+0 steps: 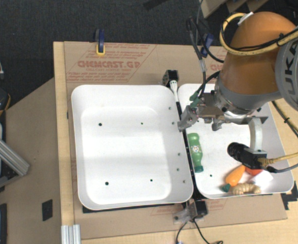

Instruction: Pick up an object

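We saw the claw (188, 118) low over the shallow white bin on the view's right (217, 154). It was close to that bin's far left corner, by the wall next to the other shallow white bin (123, 151). We couldn't tell if the claw was open or closed. The grey arm with an orange band (255, 50) covered the right bin's far half.

Pickable things all lay in the right bin. A green plastic bottle with a white label (194, 151) lay lengthwise along the bin's left edge, just nearer than the claw; contact unclear. An orange carrot-shaped toy (235, 175), a small red piece (254, 172) and a beige knobbly root-shaped toy (242, 189) sat bunched by the near edge, toward the right corner. Both bins sat on the brown cardboard-topped bench (62, 136).
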Robot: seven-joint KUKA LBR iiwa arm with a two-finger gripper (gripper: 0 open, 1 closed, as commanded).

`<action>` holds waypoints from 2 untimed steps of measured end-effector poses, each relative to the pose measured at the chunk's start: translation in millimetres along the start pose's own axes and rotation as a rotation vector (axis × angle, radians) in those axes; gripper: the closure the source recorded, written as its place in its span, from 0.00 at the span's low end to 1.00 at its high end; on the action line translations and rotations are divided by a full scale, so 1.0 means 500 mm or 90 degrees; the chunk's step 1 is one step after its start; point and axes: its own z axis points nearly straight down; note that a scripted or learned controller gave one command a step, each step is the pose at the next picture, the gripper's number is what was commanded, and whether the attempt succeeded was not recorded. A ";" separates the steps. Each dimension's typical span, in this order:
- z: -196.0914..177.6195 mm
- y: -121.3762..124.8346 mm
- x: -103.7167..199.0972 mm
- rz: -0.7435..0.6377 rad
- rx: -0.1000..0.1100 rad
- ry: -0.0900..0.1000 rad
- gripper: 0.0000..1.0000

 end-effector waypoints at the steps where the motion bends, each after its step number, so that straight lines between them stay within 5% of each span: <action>1: 0.000 0.000 0.000 0.000 0.000 0.000 0.00; 2: 0.197 -0.060 -0.134 0.003 0.005 0.000 0.00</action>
